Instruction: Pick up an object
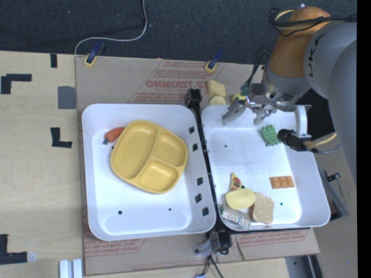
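1. Jaws (248, 112) spread open, holding nothing, above the right bin's (307, 213) far edge
2. Green toy (269, 134) lies just beside them, untouched
3. Yellow plate (149, 156) fills the left bin (95, 213) on the table (35, 172)

Orange item (113, 134): left bin, largely hidden beneath the rim of the yellow divided plate (149, 156); identity not determinable.
Flat patterned packet (235, 218): right bin, near front wall, mostly covered by the pale yellow round piece (240, 199) and the tan slice (262, 208); print too small to read.
Pizza-like wedge (235, 182): lower end overlapped by the same yellow piece.
Arm (324, 45): cut off at the right edge.
Cable (141, 16): runs out of frame at top.
Clamp (211, 247) at front edge: blurred, detail unclear.
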You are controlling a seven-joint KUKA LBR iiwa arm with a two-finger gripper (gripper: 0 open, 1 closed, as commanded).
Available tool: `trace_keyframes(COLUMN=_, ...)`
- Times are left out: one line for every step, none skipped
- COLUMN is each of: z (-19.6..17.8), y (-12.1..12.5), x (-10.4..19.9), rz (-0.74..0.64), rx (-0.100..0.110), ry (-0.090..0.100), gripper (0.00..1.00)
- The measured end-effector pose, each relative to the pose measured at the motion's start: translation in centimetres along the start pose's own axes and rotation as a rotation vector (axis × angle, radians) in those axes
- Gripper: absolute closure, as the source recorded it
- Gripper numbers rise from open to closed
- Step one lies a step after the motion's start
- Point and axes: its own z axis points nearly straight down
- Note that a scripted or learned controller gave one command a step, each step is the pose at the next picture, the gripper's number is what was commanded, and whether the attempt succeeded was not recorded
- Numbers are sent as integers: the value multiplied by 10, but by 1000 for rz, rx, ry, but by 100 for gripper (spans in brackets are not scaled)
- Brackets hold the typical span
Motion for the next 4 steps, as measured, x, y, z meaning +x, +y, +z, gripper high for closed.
trace_keyframes(z=-5, y=29, x=-59, rz=4, rx=-3, ry=-3, gripper=0)
trace_keyframes(z=47, y=3, x=-116, rz=4, rx=3, ry=-2, gripper=0)
trace_keyframes(z=113, y=27, x=-126, rz=0, rx=7, ry=4, gripper=0)
trace_keyframes(z=97, y=30, x=-126, rz=-2, rx=-5, ry=-3, gripper=100)
